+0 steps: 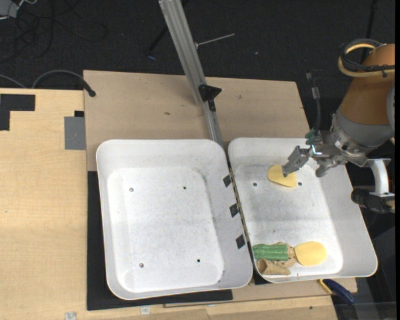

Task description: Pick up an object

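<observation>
Green, tan and round yellow toys [288, 254] crowd the right white bin's [350, 229] near rim, leaving its middle bare. At the far end, the gripper [307, 163] hangs with fingers spread wide beside a flat yellow piece [281, 176].

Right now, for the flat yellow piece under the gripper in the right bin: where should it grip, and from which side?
Probably the rim of the yellow piece, coming straight down from above. It lies flat and thin on the floor of the right bin, apart from the walls and from the other items at the near edge, so only its edges offer purchase. The gripper is already over its far-right edge.
</observation>
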Controlling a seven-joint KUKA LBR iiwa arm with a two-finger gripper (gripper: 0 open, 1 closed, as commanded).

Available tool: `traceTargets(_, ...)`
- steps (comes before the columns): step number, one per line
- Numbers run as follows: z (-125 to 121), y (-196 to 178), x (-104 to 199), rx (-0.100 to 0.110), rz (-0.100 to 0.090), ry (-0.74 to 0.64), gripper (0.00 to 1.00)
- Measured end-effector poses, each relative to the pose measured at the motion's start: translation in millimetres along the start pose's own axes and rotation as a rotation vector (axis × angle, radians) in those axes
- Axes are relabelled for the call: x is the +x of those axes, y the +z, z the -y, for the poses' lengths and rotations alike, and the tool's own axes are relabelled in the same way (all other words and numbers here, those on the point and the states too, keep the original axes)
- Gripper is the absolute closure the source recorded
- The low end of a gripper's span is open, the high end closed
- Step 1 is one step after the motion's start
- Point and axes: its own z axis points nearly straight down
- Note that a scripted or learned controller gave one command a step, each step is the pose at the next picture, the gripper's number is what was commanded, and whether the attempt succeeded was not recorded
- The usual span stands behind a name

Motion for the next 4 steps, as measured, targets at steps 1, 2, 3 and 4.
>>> traceTargets(1,-0.9,-2.7,-0.3,-0.005,0.001,0.000,0.00)
traceTargets(2,5.2,57.5,7.5,0.001,0.000,0.001,0.00)
traceTargets(3,8.6,111.7,-1.9,0.001,0.001,0.003,0.00)
traceTargets(4,8.5,118.7,-1.6,-0.005,0.002,0.003,0.00)
